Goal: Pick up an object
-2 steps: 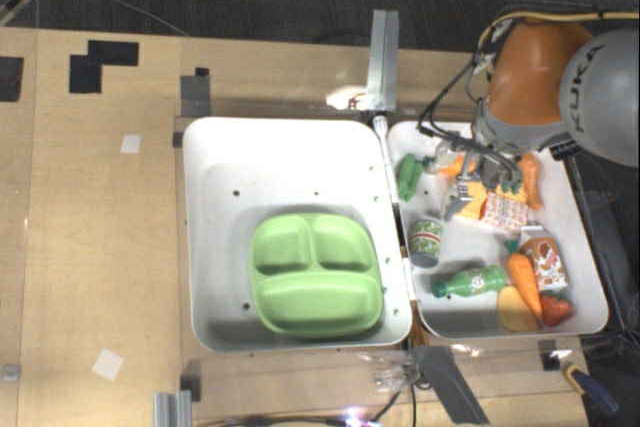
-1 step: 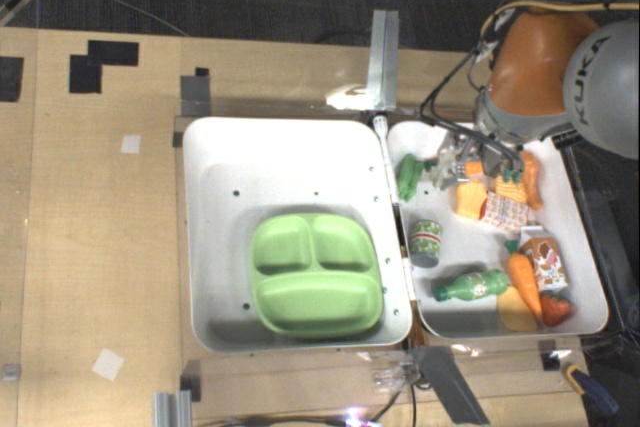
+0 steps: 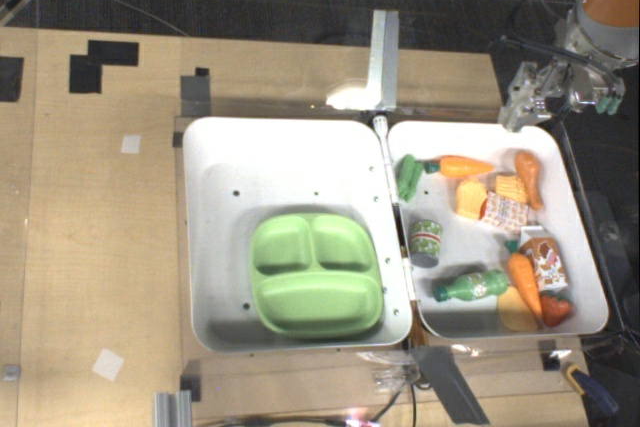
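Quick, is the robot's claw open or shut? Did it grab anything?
Gripper: above the right bin's far corner, nothing between its fingers; open or shut cannot be told.

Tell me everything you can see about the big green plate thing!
The green tray is a light green plate that looks like smooth plastic, with rounded corners. It has three sections: two small ones at the far side and one wide one nearer the camera. Nothing lies in any of them. It sits flat on the floor of the left bin, towards the bin's near right corner, close to the wall shared with the other bin. Nothing touches it but the bin.
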### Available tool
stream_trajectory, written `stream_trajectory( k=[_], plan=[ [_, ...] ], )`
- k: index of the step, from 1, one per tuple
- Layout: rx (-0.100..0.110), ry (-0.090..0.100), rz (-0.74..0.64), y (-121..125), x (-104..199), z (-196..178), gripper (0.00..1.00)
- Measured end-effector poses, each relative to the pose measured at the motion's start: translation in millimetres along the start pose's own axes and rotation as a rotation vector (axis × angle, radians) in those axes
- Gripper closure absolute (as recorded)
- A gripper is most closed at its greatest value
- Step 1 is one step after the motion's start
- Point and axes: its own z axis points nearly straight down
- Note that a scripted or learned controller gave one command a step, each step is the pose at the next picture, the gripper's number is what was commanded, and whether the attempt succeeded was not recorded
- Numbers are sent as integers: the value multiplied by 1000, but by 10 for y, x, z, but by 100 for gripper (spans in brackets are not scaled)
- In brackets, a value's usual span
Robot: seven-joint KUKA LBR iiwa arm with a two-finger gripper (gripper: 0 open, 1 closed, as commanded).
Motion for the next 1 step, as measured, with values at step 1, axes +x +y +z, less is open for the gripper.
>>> stream_trajectory(
  k=[1],
  plan=[
    [-11, 20, 100, 1361, 475, 432, 100]
  ],
)
